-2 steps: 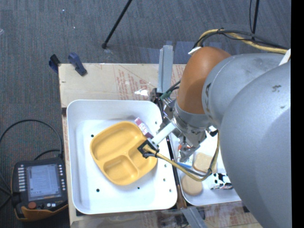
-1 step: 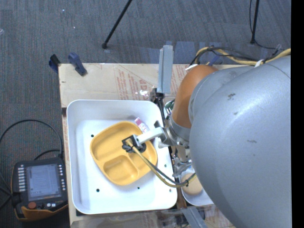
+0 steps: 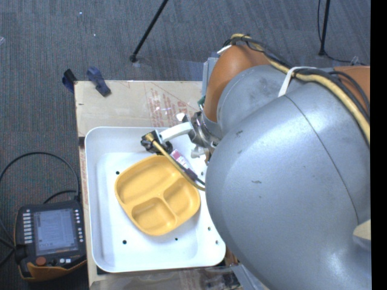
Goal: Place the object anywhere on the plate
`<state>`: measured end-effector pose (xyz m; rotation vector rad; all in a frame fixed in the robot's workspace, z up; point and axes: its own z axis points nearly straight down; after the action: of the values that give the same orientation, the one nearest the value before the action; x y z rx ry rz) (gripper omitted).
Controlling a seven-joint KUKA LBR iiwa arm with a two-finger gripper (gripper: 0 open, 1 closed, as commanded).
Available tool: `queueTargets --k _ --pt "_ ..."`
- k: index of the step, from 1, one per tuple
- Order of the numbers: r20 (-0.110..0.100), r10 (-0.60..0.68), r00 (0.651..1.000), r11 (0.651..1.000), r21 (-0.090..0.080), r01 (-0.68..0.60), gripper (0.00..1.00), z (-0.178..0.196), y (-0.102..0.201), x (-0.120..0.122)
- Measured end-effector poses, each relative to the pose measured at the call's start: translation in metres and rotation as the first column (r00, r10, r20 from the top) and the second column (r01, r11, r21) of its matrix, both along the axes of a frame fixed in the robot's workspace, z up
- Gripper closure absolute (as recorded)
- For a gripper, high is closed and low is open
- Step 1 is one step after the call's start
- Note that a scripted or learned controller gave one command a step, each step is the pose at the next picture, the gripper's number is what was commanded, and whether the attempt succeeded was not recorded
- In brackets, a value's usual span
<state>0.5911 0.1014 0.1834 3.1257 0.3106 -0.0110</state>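
Largest in view, the grey arm (image 3: pixel 290 180), reaching in from the right and hanging low over the bench, with the orange band just above the wrist. Under it, to the left, a white bin (image 3: pixel 100 162), holding the yellow plate (image 3: pixel 158 195) with three compartments, all three looking bare. Next, the gripper (image 3: pixel 193 142), placed just over the plate's far right rim and mostly hidden by the wrist (open or closed: impossible to tell from here). Smallest, a little pink-and-white thing (image 3: pixel 179 157) right beside the gripper, at the plate's rim, probably the object of the task, though too small to name with certainty. Cannot tell either if gripped or already lying on the rim. Judging from this: approach to the plate done, or nearly done; placing itself not yet confirmed, with nothing seen resting inside a compartment. Left to do, most likely: bringing the object a bit more toward the plate's middle, letting it go, and drawing the arm away to leave it there in plain sight.
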Motion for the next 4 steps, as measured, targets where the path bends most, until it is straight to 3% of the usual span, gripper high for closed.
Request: queueTargets --k 1,2,3,4 --pt "0.000 0.080 0.997 0.997 0.000 -0.080 0.00 -0.033 0.013 0.044" --pt "0.002 -0.001 1.000 1.000 -0.001 0.001 0.00 0.076 0.020 0.046" --pt "0.000 0.000 1.000 1.000 -0.003 0.000 0.00 0.138 -0.026 -0.011" --pt "-0.003 0.006 1.000 1.000 -0.001 -0.006 0.00 0.055 -0.051 -0.055"
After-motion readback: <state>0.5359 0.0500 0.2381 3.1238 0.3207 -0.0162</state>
